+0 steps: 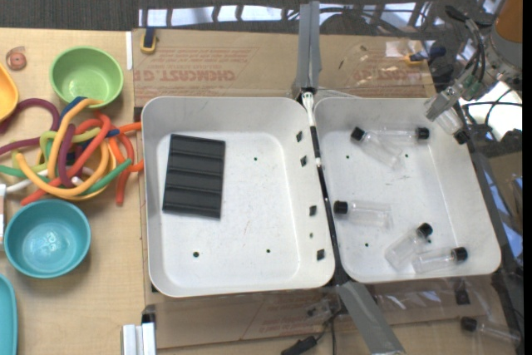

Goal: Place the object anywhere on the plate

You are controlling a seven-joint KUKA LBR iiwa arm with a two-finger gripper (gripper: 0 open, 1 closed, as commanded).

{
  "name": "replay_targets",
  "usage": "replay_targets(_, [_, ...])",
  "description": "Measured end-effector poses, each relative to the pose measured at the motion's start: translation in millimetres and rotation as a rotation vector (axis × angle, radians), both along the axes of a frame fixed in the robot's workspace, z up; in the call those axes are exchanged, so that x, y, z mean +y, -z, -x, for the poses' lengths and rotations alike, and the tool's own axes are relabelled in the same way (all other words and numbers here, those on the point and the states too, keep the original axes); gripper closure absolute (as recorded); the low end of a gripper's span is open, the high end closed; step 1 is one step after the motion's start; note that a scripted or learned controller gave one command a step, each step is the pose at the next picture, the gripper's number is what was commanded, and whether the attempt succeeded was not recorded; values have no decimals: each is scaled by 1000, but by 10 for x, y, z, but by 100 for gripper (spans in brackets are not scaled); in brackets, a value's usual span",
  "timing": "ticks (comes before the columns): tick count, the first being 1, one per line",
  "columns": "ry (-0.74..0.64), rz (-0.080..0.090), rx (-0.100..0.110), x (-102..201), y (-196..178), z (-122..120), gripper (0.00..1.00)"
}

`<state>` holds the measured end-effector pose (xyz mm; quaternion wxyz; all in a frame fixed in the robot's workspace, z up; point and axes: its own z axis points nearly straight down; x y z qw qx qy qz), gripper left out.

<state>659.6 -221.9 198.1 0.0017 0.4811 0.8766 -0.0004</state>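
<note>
Hovering with the gripper (443, 106) by the right bin's (486, 204) far corner, not showing if open or closed. Probably starting the pick. Seeing clear tubes (381, 145) lying in that bin and the black plate (194, 175) in the left bin (249, 262). Needing to go down and grab one tube first.

One fixed camera looks down at a slant from above the bench, taking in both white bins (158, 262) mid-frame, with the arm (507, 21) entering at upper right.

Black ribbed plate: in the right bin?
No, the black ribbed plate lies flat in the left bin; the right bin holds clear vials.
</note>
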Motion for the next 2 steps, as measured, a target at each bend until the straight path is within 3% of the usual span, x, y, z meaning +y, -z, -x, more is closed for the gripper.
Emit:
replay_targets(1, [-203, -1, 1, -3, 379, 630, 100])
replay_targets(2, [48, 0, -1, -1, -28, 401, 100])
